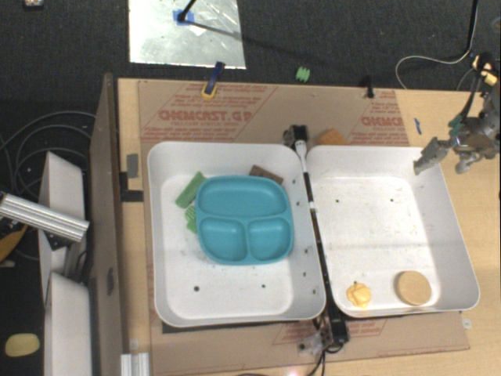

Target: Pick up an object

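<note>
Jaws (443, 157) spread apart, holding nothing, over right bin's (450, 233) far corner, blue tray (243, 218) in left bin (168, 288)

Even, soft light (slightly grainy), glare on metal sheet (186, 23).

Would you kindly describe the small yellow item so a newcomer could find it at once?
Start at the right white bin and follow its near edge. Two things lie there: the small yellow object sits left of the round tan disc, close to the divider between the bins. It is smaller, brighter and lumpier than the disc.
</note>
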Robot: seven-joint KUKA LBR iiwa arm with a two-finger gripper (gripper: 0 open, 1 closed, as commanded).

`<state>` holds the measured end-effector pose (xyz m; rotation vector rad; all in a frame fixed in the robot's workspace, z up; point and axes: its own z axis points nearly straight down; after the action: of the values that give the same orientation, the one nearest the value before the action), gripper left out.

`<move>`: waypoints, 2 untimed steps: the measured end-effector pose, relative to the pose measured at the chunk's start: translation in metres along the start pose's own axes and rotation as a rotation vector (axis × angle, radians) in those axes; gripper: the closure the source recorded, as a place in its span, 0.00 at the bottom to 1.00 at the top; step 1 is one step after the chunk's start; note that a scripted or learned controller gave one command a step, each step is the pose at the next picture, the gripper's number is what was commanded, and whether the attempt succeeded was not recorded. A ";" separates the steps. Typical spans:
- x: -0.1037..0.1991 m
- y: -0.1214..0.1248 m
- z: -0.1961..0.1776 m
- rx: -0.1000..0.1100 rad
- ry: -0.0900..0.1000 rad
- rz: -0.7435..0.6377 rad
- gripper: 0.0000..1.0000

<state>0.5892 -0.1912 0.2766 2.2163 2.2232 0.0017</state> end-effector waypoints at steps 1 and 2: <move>0.039 0.002 0.199 0.003 0.003 -0.003 0.00; 0.037 0.004 0.181 -0.003 0.000 -0.001 1.00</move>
<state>0.5936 -0.1548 0.0956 2.2132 2.2227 0.0051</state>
